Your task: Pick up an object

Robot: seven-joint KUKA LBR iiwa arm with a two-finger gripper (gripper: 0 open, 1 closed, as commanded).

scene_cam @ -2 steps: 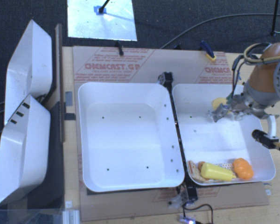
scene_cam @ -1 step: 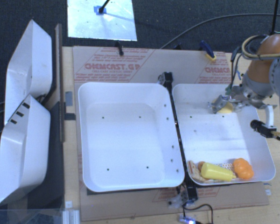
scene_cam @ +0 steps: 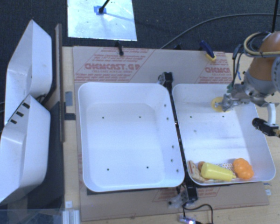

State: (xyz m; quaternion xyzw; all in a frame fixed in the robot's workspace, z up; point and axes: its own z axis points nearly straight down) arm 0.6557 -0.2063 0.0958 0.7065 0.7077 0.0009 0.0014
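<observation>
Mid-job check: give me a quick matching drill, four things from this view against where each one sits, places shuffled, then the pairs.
Things:
1. yellow ring
2. orange ball
3. yellow cone-shaped piece
4. blue clamp

Places:
A. near edge of the right bin, lying left of the orange ball
B. far edge of the bench board, outside both bins
C. far part of the right bin, at the pincer
D. near right corner of the right bin

Pairs: 1-C, 2-D, 3-A, 4-B
</observation>
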